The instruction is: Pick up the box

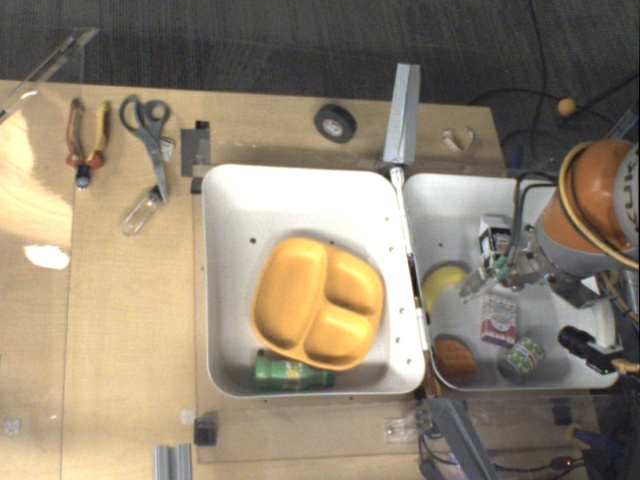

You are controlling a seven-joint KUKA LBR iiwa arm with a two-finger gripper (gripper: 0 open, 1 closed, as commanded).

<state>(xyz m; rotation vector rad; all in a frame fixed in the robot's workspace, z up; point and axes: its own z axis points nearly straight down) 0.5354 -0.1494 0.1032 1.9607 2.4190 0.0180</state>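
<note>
Hovering gripper (497,273) (finger state impossible to tell) above small box (499,320) in right bin (450,193); crowding ball (444,283) risks misgrasp.

We see a yellow divided tray (320,301) in the left bin (230,268) (a green bottle (292,372) beside it), scissors (150,138) and pliers (86,140) on the bench (100,298).
</note>
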